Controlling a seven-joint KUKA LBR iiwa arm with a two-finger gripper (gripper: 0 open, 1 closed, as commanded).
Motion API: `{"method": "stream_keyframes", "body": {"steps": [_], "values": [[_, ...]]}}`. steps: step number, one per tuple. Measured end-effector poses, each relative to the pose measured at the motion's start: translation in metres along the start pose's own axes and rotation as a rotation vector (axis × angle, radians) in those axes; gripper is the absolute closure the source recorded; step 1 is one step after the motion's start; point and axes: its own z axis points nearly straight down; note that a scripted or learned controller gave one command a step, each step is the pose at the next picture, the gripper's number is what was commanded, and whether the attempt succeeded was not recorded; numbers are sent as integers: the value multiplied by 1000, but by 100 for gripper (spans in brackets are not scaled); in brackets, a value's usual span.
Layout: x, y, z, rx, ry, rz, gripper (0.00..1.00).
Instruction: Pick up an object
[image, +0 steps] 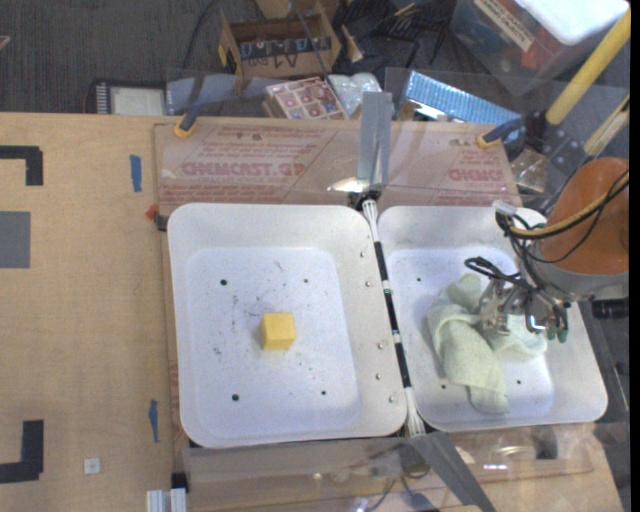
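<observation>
so gripper sits on pale green cloth, "chemcast" sheet behind bins.

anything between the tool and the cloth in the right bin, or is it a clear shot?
Nothing visible in the way. The tool is already down over the pale green cloth in the right bin, at the cloth's upper right part. No other object lies in that bin. The yellow block sits apart in the left bin.
</observation>
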Motion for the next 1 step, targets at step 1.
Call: {"method": "stream_keyframes", "body": {"steps": [1], "values": [[69, -6, -1, 3, -5, -283, 100]]}}
